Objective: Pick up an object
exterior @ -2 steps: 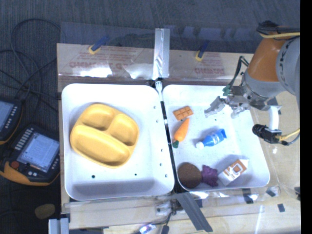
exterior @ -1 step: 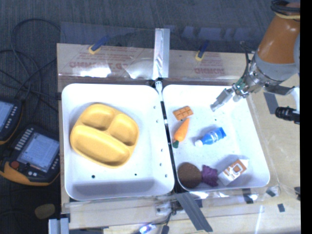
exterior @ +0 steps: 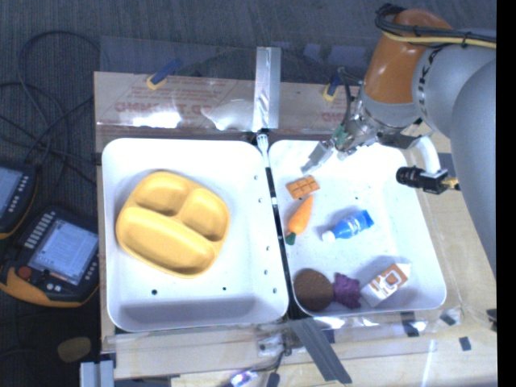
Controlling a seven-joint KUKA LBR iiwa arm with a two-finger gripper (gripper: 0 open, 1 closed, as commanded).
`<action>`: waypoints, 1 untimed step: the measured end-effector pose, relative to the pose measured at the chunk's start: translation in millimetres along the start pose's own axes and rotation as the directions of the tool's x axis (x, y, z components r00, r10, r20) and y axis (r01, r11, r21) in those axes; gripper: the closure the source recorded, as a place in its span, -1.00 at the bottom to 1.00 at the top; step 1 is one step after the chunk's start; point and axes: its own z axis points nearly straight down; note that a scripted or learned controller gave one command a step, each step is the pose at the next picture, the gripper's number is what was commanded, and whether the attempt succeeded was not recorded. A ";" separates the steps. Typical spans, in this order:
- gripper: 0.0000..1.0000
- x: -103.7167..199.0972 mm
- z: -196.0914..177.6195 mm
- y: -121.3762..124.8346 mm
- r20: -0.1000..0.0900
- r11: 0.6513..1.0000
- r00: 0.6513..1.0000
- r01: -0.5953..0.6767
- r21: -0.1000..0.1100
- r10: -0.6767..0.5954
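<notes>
camera view | progress: nothing is picked yet, whole grasp is left | gripper hangs open and unloaded over far side of right bin, just beside waffle | materials: smooth plastic carrot, glossy blue bottle, brown ball, purple lump, small carton | left bin: big rounded yellow bread

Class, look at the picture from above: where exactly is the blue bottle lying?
The blue bottle lies on its side in the right bin, near its middle, just right of the toy carrot and above the small carton.
</notes>
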 end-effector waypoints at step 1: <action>-1.00 11.7 74.3 -37.0 0.006 1.000 1.000 0.007 -0.009 -0.007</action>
